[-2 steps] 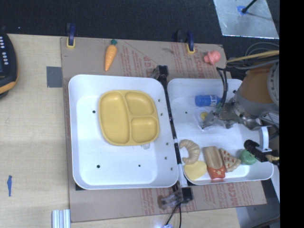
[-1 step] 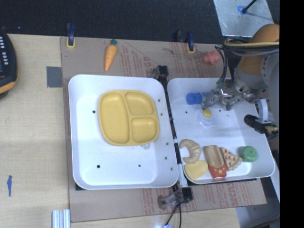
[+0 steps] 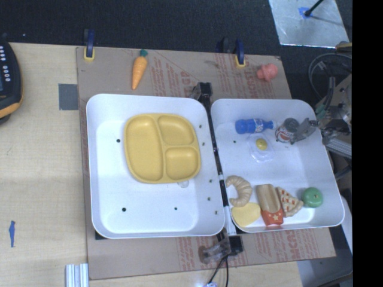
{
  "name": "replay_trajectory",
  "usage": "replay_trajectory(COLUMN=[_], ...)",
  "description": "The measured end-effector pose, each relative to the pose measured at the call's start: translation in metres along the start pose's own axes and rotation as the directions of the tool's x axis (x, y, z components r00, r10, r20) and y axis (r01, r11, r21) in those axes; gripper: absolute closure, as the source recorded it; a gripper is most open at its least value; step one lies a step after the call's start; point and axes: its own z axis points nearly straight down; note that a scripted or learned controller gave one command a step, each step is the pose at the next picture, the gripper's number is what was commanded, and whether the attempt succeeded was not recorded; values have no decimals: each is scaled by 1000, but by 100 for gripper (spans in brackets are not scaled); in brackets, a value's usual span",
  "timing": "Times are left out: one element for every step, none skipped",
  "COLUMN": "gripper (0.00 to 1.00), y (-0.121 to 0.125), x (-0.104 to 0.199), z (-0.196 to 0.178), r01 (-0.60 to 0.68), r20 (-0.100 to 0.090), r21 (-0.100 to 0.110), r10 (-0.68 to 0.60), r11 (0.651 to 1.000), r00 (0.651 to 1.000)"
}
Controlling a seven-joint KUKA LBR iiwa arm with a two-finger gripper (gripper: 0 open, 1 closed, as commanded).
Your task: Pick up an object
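Observation:
The right bin [image 3: 299, 160] holds several toys. A blue bottle [image 3: 252, 125] lies at the back, with a small yellow piece [image 3: 261, 143] just in front of it. A grey and red object [image 3: 288, 130] sits at the back right. Along the front lie a croissant [image 3: 240, 188], a pale yellow wedge [image 3: 246, 214], a box of fries [image 3: 268, 202], a pizza slice [image 3: 290, 202] and a green round toy [image 3: 312, 197]. My gripper [image 3: 313, 126] reaches in over the bin's right rim, right beside the grey and red object.
The left bin [image 3: 108, 196] holds a yellow divided plate [image 3: 161, 147]. A toy carrot [image 3: 138, 70] and a pink toy [image 3: 267, 72] lie on the cardboard behind the bins. Clamps stand along the back edge, and a black device [image 3: 9, 79] sits far left.

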Motion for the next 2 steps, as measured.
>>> replay_trajectory(gripper=[0, 100], y=[-98, -93], x=[14, 12], z=[116, 101], r01=[2, 6], r20=[-6, 0], r21=[12, 1], r10=[-2, -6], r11=[1000, 1000], r00=[1000, 1000])
